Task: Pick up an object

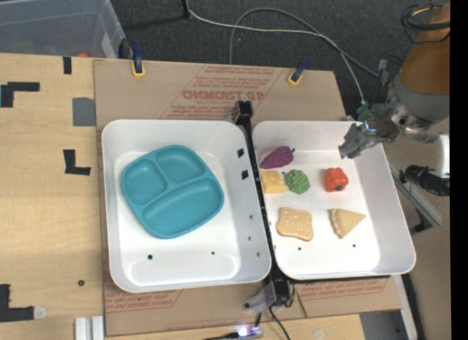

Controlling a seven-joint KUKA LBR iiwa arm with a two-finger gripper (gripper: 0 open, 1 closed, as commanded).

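While tool [352, 145] hovers at right bin [391, 207] rim — jaw state indiscernible, red pepper [336, 179] just below, teal plate [172, 190] in left bin [117, 185].

the arm [423, 75] comes in from the right edge of the scene, toward the far side, its orange band uppermost and the grey wrist section below it. from there it slopes down and to the left (a fairly shallow reach, not a plunge), narrowing into a dark cluster of fittings. the gripper [352, 143] sits at the left end of that cluster, dark and small, tilted down and leftward, well above the near side of the scene. nothing shows between its tips. it reads too dark and blurred for finer detail.
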